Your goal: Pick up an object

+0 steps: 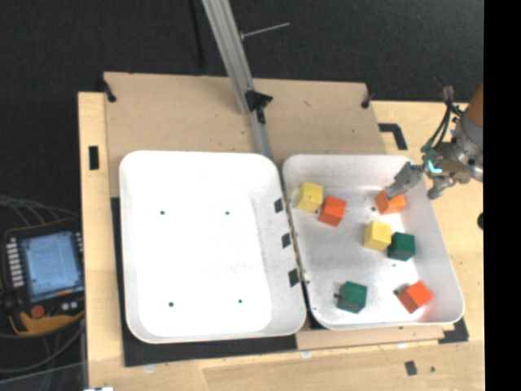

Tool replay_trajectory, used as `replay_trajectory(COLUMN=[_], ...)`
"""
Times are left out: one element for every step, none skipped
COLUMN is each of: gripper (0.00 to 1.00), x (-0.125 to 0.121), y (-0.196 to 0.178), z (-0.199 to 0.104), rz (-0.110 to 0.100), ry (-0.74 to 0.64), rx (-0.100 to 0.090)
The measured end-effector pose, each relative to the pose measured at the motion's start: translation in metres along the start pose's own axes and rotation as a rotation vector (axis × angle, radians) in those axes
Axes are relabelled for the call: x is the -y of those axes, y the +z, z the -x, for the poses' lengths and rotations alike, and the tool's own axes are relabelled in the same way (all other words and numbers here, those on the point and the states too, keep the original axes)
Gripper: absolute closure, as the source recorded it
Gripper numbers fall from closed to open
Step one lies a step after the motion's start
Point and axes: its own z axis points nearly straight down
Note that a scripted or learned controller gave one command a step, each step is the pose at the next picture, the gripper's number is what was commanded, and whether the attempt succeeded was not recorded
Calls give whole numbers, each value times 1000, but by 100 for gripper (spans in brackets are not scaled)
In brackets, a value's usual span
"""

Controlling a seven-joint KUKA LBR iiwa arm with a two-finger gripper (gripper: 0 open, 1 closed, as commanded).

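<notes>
On your worktop (195, 104), taking the right bin (317, 312) as the landmark and reading from its left: well to its left, off the worktop edge, a handheld pendant with a lit screen (45, 267); touching its left wall, the left bin (138, 243). Inside the right bin you have seven blocks. Near the upper-left corner, a yellow block (309, 196) with an orange block (332, 211) touching its lower right. Near the bottom wall, left of centre, a green block (352, 296). Around the centre, a second yellow block (378, 235) with a dark green block (400, 246) touching its right side. Near the upper-right wall, an orange block (392, 202), with one visible finger (400, 180) slanting down onto its top. In the lower-right corner, an orange-red block (415, 296). Over the right wall's upper end, the tool (423, 177): fingers spread apart, the other finger outside the bin wall, nothing between them.
</notes>
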Motion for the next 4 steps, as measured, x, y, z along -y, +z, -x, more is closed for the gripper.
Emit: replay_trajectory(gripper=[0, 0, 0, 0], x=[-1, -4, 3, 2], y=[-3, 59, 115, 155], z=[0, -1, -8, -7], rz=[4, -2, -2, 5], ry=[-2, 1, 3, 4], rx=[2, 1, 1, 4])
